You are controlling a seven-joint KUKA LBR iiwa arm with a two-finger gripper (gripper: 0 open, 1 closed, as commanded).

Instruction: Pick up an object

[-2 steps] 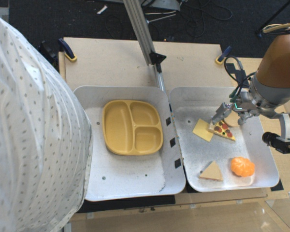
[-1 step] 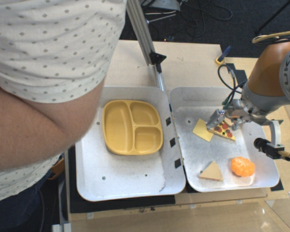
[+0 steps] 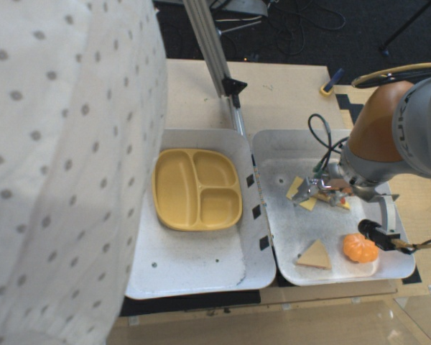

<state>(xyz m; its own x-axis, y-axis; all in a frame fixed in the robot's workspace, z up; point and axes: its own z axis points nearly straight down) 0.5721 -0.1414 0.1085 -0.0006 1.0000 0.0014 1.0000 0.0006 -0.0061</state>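
In the right bin (image 3: pixel 287 257), my gripper (image 3: pixel 311 192) hangs low over small pale yellow pieces (image 3: pixel 297 187) near the bin's middle. One piece lies just left of the gripper and another just below it. Whether a piece sits in the gripper is hidden by the wrist. A tan wedge (image 3: pixel 315 255) lies near the bin's front edge. An orange, tangerine-like ball (image 3: pixel 360 248) rests to the right of the wedge.
The left bin (image 3: pixel 187 264) holds a yellow divided plate (image 3: pixel 197 189). A white dotted cloth (image 3: pixel 65 142) covers the view's left side. A slanted metal pole (image 3: pixel 212 45) comes down to the bins' back edge.
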